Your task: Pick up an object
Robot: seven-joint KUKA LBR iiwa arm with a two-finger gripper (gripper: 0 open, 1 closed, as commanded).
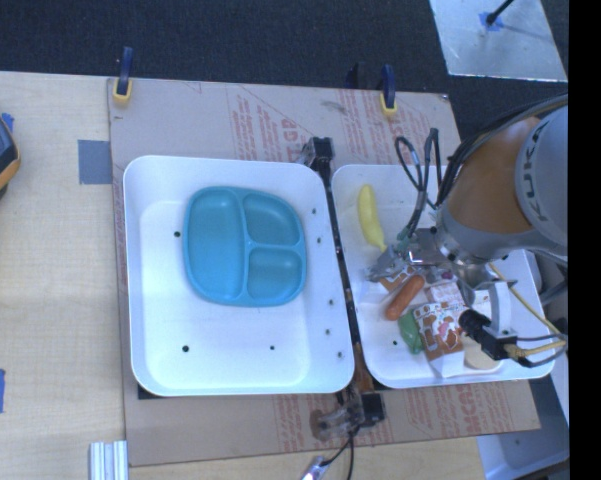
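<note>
On the bench two white bins sit side by side on a cardboard sheet held by clamps at its far edge. Left bin carries a blue divided plate, lying flat toward the far half, with three compartments facing up. Right bin holds the small objects: a yellow banana near the far left side, lying lengthwise; an orange-red sausage tilted near the middle; a green piece just below the sausage; a brown-and-white printed packet beside the green piece, touching or overlapping it; and a pale round piece at the near right corner.

From the right the arm reaches over the right bin, its orange band above the wrist, black cables looping beside it. Its gripper hangs low over the bin's middle, just above the upper end of the sausage and near the banana's lower tip. Whether it is open or closed I cannot tell, nor whether it touches anything.
</note>
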